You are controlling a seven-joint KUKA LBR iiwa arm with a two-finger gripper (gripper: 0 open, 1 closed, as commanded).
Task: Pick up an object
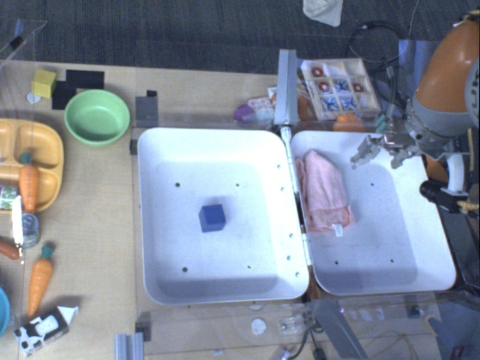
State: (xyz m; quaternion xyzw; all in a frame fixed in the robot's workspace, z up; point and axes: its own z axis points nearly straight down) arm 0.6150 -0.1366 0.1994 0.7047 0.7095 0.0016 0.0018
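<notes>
Pink cloth and blue cube, one to each white bin; my arm waits at the right bin's far rim.

Left bin (157,276): one blue cube (212,217), near the middle, clear of every wall. Right bin (420,276): one pink cloth (324,190), folded long, lying against the left wall beside the divider. Gripper (381,149): over the right bin's far edge, carrying nothing; I cannot tell how wide the jaws stand. Risks, as I judge them: a descent from here meets bare bin floor, as the cloth lies to one side; a pinch on the limp cloth may lift one fold and slip; its nearness to the wall may foul a finger. On the worktop beyond the bins, a green bowl (97,116).
</notes>
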